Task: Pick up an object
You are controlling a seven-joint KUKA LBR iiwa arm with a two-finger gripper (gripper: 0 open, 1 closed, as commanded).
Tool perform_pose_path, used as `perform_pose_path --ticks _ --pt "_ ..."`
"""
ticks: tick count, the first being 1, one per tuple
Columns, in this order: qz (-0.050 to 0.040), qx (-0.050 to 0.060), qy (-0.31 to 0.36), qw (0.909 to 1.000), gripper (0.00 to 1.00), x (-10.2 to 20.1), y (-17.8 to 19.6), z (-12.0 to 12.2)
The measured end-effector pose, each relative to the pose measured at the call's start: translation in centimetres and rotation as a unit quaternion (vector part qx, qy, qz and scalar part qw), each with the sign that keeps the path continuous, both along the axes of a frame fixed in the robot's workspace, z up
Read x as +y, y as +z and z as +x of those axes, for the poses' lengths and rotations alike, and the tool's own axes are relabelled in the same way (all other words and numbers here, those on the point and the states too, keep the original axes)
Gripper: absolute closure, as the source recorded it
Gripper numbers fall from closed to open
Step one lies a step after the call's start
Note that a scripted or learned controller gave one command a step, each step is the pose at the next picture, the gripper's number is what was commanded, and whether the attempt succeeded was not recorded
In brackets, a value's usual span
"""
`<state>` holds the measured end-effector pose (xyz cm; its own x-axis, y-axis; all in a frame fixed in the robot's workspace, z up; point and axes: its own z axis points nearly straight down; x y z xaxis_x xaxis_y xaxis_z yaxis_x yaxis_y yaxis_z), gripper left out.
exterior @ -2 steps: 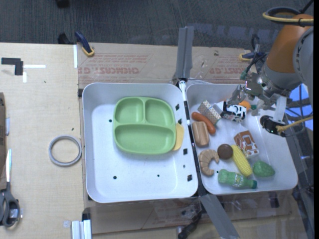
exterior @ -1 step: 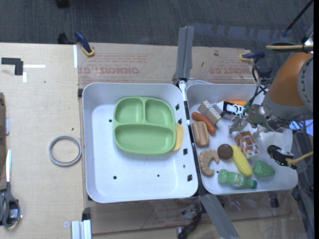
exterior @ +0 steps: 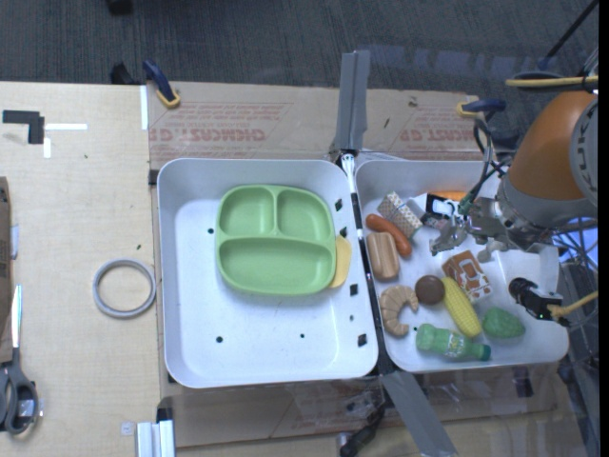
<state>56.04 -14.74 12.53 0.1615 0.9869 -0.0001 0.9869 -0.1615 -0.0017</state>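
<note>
My end effector [exterior: 468,234] hovers over the right white bin [exterior: 552,350]; can't tell its state. Nearest target: small red-and-white packet [exterior: 468,274], just below it, beside the yellow corn cob [exterior: 461,307]. I'd descend straight, centred on the packet, avoiding the corn.

Right bin [exterior: 557,348] crowded with toy food, left bin [exterior: 190,331] open around green tray [exterior: 276,239]
</note>
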Motion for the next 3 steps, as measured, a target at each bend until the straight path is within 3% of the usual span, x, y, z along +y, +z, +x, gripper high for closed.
perform_pose_path --ticks 1,2,3 --pt "-0.0003 -0.003 0.074 0.9972 0.0 -3.9 -3.1 0.4" --pt "-0.0008 -0.001 -0.021 0.9998 0.0 -1.9 2.3 6.0" --pt "-0.0002 0.001 -0.006 1.0 0.0 -0.3 -3.4 0.2"
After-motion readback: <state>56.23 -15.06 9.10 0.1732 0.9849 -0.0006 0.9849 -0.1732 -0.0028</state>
